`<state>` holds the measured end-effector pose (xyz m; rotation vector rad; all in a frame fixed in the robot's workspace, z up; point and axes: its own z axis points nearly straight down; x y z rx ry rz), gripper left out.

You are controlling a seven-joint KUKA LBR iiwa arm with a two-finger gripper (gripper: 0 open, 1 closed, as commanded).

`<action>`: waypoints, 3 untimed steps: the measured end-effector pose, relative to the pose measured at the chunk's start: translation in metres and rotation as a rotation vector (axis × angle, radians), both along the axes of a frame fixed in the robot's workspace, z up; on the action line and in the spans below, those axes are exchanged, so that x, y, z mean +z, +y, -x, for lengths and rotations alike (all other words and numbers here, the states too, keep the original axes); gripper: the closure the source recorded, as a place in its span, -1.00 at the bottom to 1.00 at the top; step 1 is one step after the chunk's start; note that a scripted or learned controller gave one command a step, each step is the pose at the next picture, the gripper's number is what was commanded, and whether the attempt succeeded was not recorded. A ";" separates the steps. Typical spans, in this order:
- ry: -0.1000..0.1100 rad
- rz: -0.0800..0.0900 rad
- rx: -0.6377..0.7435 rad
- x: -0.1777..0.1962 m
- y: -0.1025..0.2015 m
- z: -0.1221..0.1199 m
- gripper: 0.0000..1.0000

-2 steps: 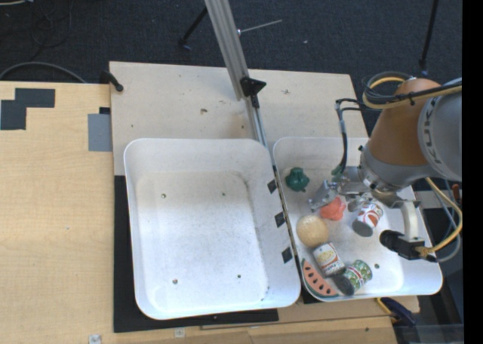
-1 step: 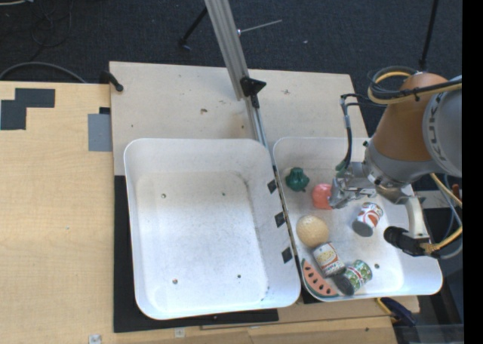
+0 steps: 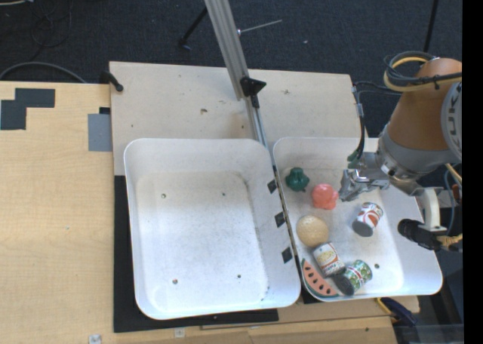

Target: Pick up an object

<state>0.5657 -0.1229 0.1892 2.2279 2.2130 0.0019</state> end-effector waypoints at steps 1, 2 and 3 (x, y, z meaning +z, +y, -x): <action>-0.001 0.000 0.006 0.042 -0.002 -0.002 1.00; 0.002 0.000 0.007 0.080 -0.003 -0.002 1.00; 0.006 -0.003 0.010 0.064 0.048 -0.007 1.00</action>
